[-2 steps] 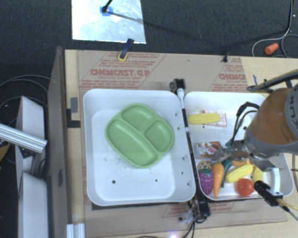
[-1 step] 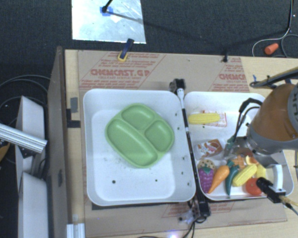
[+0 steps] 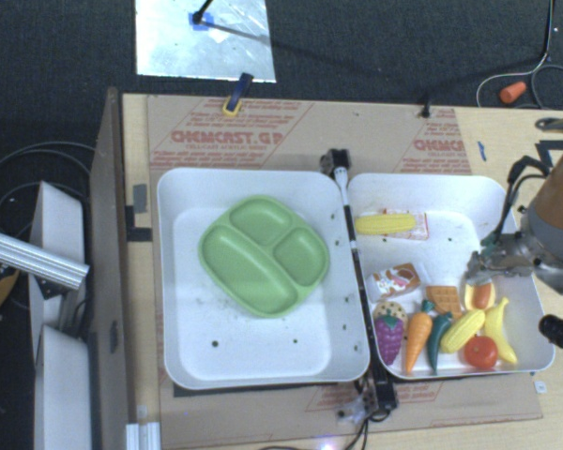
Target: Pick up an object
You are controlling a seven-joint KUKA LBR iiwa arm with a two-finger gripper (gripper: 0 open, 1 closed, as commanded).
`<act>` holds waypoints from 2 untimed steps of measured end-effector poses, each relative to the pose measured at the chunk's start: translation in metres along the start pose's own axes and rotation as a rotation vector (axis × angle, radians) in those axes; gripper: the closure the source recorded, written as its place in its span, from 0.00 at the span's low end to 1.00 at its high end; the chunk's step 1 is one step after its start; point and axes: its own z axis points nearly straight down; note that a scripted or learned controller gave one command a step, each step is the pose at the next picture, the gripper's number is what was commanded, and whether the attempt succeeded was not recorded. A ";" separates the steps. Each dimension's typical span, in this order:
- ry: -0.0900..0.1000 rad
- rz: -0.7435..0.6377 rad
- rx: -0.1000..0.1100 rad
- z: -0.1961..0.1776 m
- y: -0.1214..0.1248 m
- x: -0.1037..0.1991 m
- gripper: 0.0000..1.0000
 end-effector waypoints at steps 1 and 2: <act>0.004 -0.002 0.007 0.005 -0.001 0.003 0.00; -0.005 -0.002 -0.008 0.097 0.001 0.044 0.00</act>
